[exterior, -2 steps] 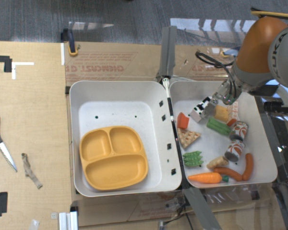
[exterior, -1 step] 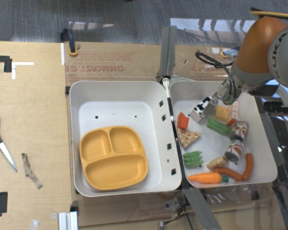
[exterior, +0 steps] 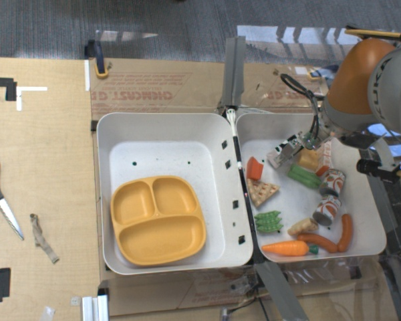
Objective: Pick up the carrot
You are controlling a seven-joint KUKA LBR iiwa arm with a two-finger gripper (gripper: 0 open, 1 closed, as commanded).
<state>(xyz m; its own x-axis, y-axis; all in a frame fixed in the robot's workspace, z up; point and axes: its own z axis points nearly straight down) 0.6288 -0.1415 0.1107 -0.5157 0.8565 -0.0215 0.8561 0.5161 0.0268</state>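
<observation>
Your orange plastic carrot with green top [exterior: 287, 248] lay along the right white bin's [exterior: 367, 246] front edge, your end effector [exterior: 285, 154] hovered over the bin's back among toy foods, its opening impossible to tell.
</observation>
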